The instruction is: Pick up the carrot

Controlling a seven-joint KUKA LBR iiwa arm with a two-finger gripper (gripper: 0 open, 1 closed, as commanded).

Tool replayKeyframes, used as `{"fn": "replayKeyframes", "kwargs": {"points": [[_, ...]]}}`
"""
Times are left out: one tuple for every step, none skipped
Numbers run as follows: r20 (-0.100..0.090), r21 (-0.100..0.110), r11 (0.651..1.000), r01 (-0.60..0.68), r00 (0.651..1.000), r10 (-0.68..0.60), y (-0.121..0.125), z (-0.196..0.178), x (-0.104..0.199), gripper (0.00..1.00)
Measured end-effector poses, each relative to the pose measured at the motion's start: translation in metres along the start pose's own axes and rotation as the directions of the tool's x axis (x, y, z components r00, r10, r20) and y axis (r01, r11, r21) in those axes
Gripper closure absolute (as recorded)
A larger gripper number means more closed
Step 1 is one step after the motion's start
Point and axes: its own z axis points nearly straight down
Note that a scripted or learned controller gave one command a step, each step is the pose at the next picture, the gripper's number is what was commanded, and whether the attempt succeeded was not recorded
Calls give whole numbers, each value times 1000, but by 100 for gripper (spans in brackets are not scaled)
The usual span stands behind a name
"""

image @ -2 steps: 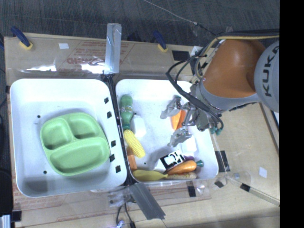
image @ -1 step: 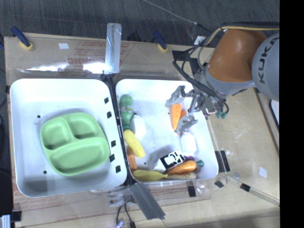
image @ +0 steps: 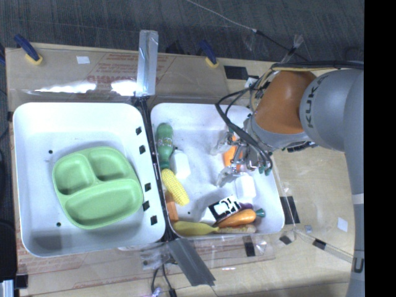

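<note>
Carrot: an orange tapered carrot (image: pixel 237 217) with a green stem end is seen lying flat near the front edge of the right shallow white bin (image: pixel 204 119), tip toward the left, stem toward the right wall.
Carrot neighbours: a yellow banana-shaped piece (image: pixel 193 228) lies just beside it on the left-front; a small black-and-white box (image: pixel 224 208) touches or overlaps its upper side.
Gripper: the two-finger gripper (image: pixel 237 166) is placed low over the right half of the right bin, well apart from the carrot at the front.
Gripper state: a small orange object (image: pixel 230 154) is seen right at the fingers, but whether it is pinched between them cannot be told; the spread of the fingers is hidden by cables and wrist.
Arm: the grey arm with its orange band (image: pixel 281 104) is seen reaching in from the right, black cables looped over the bin's back edge.
Other items, right bin: a green cucumber-like piece (image: pixel 164 140) and a yellow corn cob (image: pixel 174 186) are lined along the left wall; a white block (image: pixel 181 164) lies beside them.
Left bin: a green sectioned plastic plate (image: pixel 97 185) is seated in the left shallow white bin (image: pixel 37 122).
</note>
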Motion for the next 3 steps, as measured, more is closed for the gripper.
{"fn": "replayKeyframes", "kwargs": {"points": [[5, 1, 1000, 10, 1000, -10, 3, -12, -2, 100], [4, 0, 1000, 11, 1000, -11, 3, -12, -2, 0], [8, 1, 1000, 19, 1000, -19, 5, -23, -4, 100]]}}
